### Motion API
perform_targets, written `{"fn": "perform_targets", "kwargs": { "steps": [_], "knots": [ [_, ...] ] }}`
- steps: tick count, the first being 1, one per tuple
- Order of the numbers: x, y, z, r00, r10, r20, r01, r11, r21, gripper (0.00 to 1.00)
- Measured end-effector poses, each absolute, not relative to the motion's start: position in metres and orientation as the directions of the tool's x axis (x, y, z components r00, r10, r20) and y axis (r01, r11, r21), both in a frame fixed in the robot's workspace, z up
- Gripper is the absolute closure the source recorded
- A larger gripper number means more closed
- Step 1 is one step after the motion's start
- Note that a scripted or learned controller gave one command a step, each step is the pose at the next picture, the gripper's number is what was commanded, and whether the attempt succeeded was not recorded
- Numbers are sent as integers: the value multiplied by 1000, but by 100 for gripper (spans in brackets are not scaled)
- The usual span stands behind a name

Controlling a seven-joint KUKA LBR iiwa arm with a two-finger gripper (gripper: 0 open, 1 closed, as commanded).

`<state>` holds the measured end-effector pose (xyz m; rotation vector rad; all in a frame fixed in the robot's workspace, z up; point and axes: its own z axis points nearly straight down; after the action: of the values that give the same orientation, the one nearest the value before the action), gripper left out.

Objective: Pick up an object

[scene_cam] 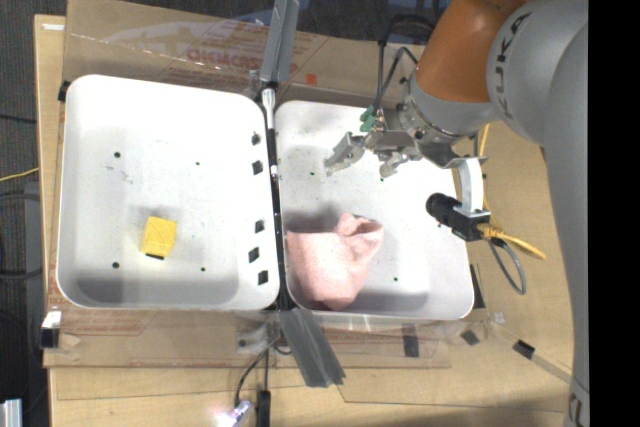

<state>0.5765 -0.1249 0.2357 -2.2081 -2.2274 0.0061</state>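
Observation:
A crumpled pink cloth [331,260] lies in the front left part of the right bin [440,290]. A small yellow block [159,236] rests in the left bin [150,115], toward its front. My gripper [366,156] hangs over the back of the right bin, above and behind the pink cloth, apart from it. Its two fingers [343,154] are spread, and nothing sits between them.
A grey divider bar [272,65] runs between the two bins. The arm's grey body and orange band [470,45] fill the right side above the right bin. A black fitting with a yellow cable [470,220] sits at that bin's right rim.

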Motion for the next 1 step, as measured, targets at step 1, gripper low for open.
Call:
{"fn": "perform_targets", "kwargs": {
  "steps": [1],
  "knots": [
    [561, -161, 283, -203, 979, -2, 979, 203, 1, 0]
  ]
}}
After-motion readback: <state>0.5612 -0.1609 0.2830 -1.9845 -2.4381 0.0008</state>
